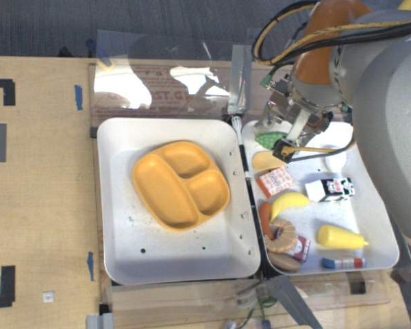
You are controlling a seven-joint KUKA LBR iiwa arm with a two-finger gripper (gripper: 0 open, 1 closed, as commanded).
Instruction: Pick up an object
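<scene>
Jaws over green item (267, 140) in crowded far corner of right bin (367, 214), opening impossible to tell

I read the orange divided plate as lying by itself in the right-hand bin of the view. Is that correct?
No. The camera view shows the orange divided plate lying by itself in the left-hand bin of the view, not the right-hand one.
</scene>
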